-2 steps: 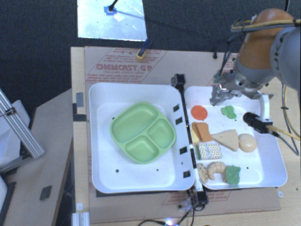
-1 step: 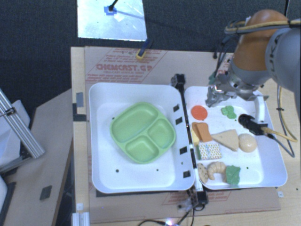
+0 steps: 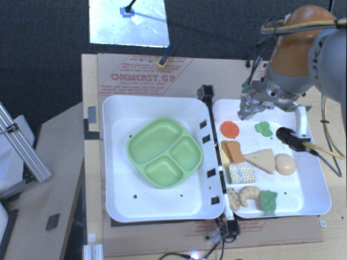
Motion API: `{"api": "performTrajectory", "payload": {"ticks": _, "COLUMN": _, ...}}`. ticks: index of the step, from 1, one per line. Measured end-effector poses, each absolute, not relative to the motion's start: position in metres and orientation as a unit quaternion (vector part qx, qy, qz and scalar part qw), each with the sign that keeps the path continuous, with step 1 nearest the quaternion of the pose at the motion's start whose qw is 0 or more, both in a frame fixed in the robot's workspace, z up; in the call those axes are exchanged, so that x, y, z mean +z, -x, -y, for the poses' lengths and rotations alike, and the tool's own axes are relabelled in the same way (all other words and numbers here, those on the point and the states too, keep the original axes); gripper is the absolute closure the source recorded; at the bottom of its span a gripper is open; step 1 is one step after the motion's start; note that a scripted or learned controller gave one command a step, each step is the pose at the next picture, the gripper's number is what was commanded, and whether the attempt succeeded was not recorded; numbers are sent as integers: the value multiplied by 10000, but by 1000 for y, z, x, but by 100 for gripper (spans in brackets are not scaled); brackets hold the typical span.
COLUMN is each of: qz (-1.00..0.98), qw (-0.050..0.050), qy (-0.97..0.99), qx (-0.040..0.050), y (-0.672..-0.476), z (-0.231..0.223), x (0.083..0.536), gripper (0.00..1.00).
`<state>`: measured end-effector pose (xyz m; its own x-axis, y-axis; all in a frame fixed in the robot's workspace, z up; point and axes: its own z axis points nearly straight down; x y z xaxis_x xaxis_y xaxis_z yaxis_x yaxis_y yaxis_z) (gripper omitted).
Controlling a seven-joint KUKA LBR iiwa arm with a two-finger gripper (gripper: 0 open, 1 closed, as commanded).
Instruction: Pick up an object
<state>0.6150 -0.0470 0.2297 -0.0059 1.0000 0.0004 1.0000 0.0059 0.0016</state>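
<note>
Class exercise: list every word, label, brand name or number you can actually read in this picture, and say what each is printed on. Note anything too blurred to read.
"CHEMCAST G P": red print on the brown protective sheet under the two white bins; the last characters are uncertain.
Smaller red line beneath it, on the same sheet: too blurred to read.
"UK": partial dark letters on the grey arm, cut off at the edge.

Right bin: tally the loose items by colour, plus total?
Green: 2, small leafy piece, larger leafy piece
Red: 1, round slice
Orange: 1, flat rectangular slab
Tan or beige: 4, wedge, round bun, curved croissant, small cracker
Speckled white: 1, square block
Total: 9
</note>
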Motion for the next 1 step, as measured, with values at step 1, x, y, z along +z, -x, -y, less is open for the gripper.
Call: {"api": "performTrajectory", "payload": {"ticks": 1, "qz": -7073, "qw": 7, "qy": -7069, "qx": 1, "y": -614, "z": 59, "x": 215, "gripper": 100}}
